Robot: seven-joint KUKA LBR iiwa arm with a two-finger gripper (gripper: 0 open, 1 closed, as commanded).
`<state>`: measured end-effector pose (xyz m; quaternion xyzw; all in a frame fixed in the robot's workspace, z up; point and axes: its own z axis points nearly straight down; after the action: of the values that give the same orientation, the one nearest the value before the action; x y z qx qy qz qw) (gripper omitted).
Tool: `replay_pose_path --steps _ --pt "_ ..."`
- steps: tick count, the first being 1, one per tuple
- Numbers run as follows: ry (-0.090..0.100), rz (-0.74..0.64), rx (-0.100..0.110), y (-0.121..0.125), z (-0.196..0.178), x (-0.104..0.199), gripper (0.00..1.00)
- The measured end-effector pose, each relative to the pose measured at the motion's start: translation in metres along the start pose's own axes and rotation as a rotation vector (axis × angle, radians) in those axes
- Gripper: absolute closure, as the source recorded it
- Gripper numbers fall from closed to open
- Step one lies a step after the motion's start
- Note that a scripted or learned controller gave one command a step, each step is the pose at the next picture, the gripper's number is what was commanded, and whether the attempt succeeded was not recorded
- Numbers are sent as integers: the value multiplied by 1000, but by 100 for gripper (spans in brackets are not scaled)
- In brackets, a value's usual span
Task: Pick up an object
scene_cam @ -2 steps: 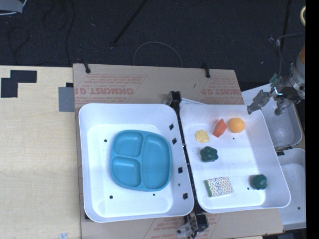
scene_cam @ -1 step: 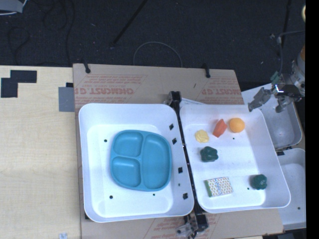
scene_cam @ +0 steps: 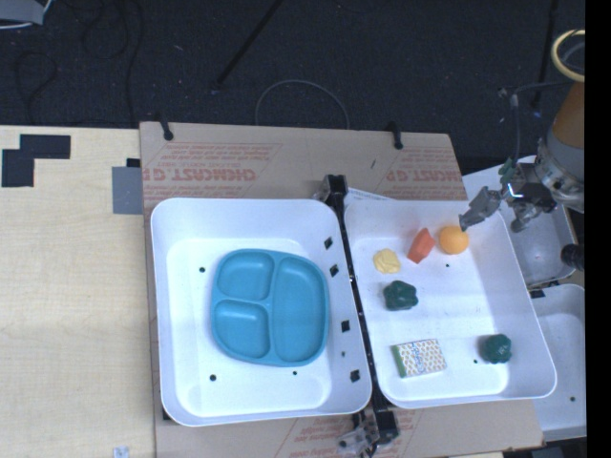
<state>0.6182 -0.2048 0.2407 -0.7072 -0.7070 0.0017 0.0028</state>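
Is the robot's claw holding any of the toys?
No. The gripper hangs just right of the orange ball, with nothing seen between its fingers.

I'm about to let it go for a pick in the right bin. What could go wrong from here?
1. The orange ball and the red piece sit almost touching, so a grab at one may nudge or catch the other.
2. The ball is round and may roll away if the gripper clips it.
3. Both lie near the right bin's far wall, where the gripper hangs, leaving little room to come down.
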Motion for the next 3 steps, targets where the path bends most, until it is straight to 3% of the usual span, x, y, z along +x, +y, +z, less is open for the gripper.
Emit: replay_pose_path --steps 2,3 --pt "0 0 0 4 89 -6 0" --pt "-1 -1 -4 5 76 -6 100"
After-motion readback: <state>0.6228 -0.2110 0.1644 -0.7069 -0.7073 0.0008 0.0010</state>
